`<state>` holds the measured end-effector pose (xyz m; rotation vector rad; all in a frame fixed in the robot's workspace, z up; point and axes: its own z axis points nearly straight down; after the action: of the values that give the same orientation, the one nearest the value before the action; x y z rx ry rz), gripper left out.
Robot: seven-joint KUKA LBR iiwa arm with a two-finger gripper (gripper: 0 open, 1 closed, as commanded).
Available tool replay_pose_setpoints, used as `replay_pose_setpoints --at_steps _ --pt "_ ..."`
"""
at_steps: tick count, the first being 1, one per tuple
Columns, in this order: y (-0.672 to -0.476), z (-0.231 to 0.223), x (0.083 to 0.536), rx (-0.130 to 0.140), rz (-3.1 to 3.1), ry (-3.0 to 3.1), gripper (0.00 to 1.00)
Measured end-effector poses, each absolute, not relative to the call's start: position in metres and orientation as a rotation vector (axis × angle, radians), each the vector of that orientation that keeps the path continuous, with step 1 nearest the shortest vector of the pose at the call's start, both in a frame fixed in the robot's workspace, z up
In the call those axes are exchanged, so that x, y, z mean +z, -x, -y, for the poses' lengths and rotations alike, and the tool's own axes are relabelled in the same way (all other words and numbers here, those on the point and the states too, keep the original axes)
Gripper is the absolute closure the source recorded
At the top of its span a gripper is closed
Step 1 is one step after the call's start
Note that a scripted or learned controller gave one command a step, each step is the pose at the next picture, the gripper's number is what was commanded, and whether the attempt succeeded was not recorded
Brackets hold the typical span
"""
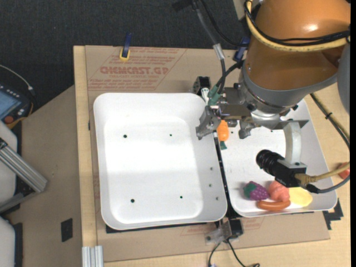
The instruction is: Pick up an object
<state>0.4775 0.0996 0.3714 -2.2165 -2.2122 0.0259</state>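
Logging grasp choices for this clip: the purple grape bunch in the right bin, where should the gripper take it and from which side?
Probably straight from above, fingers closing across the purple grape bunch at its upper left part. That part faces bare floor of the right bin, while the pink toy and the orange piece crowd its other sides.

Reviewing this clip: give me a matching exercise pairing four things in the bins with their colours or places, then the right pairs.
Things:
1. toy grapes
2. toy carrot
3. left bin
4. toy lemon

Descriptions:
A. orange, between the gripper's fingers
B. yellow, at the near edge of the right bin
C. purple, beside a pink toy
D. white, with small dark dots in its floor

Pairs: 1-C, 2-A, 3-D, 4-B
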Motion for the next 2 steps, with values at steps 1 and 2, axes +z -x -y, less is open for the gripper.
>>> replay_pose_setpoints --at_steps 1,2 --pt "-0.479 -0.150 0.412 -0.008 2.229 2.216 0.00" --pt "-0.479 -0.206 0.496 -0.019 2.232 2.216 0.00"
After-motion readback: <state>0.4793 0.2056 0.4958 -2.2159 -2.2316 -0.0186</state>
